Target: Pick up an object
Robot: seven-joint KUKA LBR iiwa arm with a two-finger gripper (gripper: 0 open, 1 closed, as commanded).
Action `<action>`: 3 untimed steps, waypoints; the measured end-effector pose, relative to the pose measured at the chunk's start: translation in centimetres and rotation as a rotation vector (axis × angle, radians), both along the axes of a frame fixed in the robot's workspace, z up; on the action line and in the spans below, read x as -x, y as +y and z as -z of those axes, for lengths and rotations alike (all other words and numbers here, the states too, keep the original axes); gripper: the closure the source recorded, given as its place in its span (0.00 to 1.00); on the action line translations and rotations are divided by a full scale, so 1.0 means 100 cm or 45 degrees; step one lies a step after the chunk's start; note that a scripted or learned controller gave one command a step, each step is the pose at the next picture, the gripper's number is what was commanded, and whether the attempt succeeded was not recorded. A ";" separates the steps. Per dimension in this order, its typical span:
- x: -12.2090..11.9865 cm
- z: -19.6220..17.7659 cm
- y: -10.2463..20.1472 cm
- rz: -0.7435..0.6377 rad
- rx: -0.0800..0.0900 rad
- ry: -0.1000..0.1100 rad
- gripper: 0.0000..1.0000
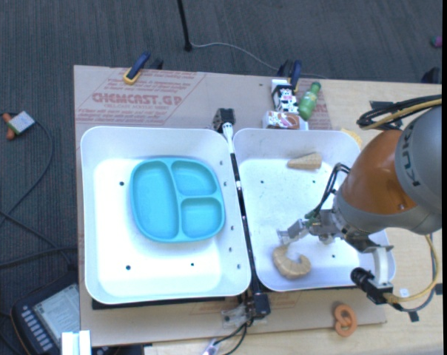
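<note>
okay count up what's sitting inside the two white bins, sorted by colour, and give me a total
Blue: 1, the divided tray in the left bin.
Tan: 2, the wedge-shaped piece and the curved piece, both in the right bin.
Total: 3.

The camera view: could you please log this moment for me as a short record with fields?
left bin: holds a blue divided plate, three compartments, nothing in them
right bin: tan wedge-shaped piece near the far wall; curved tan piece near the near wall
arm: reaches in from the right, orange band above the wrist
pincer: low over the right bin, just above the curved piece
grasp: nothing seen between the fingers
bench outside bins: green bottle, small orange ring
</note>
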State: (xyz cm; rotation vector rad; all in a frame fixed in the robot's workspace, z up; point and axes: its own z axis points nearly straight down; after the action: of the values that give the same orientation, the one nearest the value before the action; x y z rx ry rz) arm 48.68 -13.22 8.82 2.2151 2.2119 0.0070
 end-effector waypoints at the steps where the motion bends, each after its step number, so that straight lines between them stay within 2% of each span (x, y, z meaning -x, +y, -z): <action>1: -0.001 -0.010 -0.001 0.002 0.003 -0.004 1.00; 2: -0.022 -0.096 0.102 -0.004 -0.007 0.014 1.00; 3: 0.003 -0.096 0.122 -0.002 -0.006 0.017 1.00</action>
State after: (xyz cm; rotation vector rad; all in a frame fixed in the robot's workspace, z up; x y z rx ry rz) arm 48.33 -1.07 18.39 2.2220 2.2230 -0.0028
